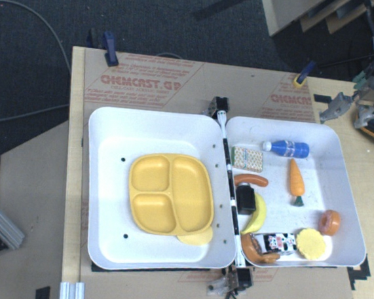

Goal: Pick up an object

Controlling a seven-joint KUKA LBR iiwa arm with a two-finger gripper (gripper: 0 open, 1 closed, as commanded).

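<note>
The right bin (343, 168) holds several toy items. A blue bottle (286, 148) lies at its back, with a speckled cracker block (248, 159) and an orange carrot (296, 179) just in front. A red sausage (251, 181), a black block (245, 199) and a banana (257, 215) lie along the left wall. At the front are a brown sausage (255, 251), a black-and-white carton (279, 242), a yellow disc (311, 243) and a red-orange round piece (329, 222).
The left bin (106, 170) holds a yellow three-compartment plate (169, 193) with a pale yellow disc (195, 237) partly under its front right corner. Blue clamps (109, 45) grip the board's back edge. Grey hardware (339, 106) and cables stand beyond the right bin's back corner.
</note>
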